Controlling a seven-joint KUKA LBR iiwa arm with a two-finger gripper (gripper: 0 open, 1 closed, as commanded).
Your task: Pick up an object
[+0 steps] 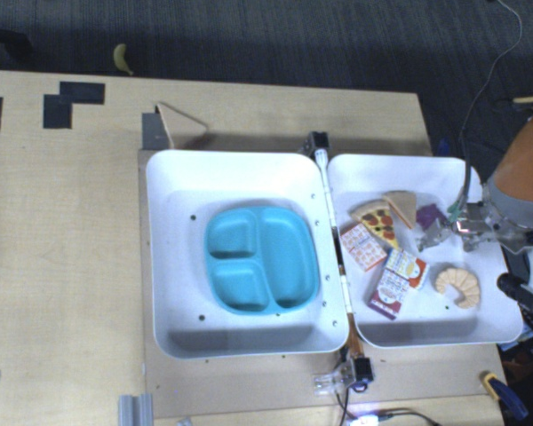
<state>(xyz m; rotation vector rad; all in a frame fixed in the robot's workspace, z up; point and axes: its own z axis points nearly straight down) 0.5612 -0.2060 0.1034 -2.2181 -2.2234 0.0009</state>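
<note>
The right bin (400, 163) holds a toy pizza slice (376, 219), a tan wedge (403, 206), a small purple object (429, 213), two red-and-white packets (362, 248) (396, 282) and a toy croissant (458, 287). My gripper (441, 230) hangs low over the bin's right half, just right of the purple object and above the croissant. Nothing shows in its grasp. The grey wrist and the orange band (527, 165) reach in from the right edge.
The left bin (163, 238) bears a blue divided plate (262, 257). Clamps and cables sit between the bins at the front (355, 373) and back (317, 142). Black tape marks (71, 100) lie on the bench at the far left.
</note>
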